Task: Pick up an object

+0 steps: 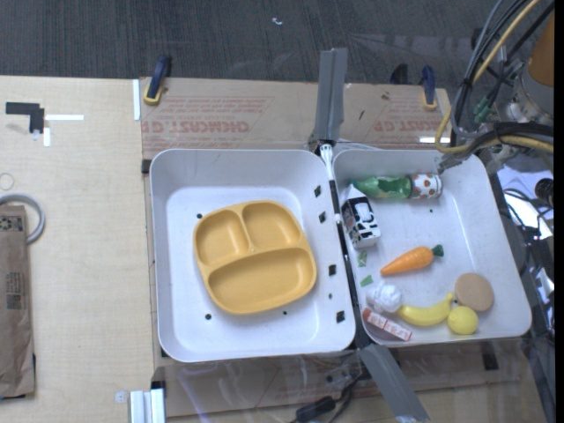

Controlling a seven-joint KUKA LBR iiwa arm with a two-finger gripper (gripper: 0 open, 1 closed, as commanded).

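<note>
Inside the right bin [493, 201], a smooth orange carrot [411, 260] lies near the middle, and a glossy curved banana [425, 314] rests by the front edge. Left bin [172, 263] carries a yellow divided plate [254, 256]. Tabletop [70, 236] is pale wood.

My table [79, 201] is pale wood; cardboard [238, 117] lies clamped at its far edge, dark grey floor [220, 16] beyond.

Brown paper bag [16, 302] on the pale wooden desk [79, 236], cut off by the left edge; grey robot arm [538, 69], cropped at the right edge; small black-and-white carton [360, 222], print illegible.
</note>
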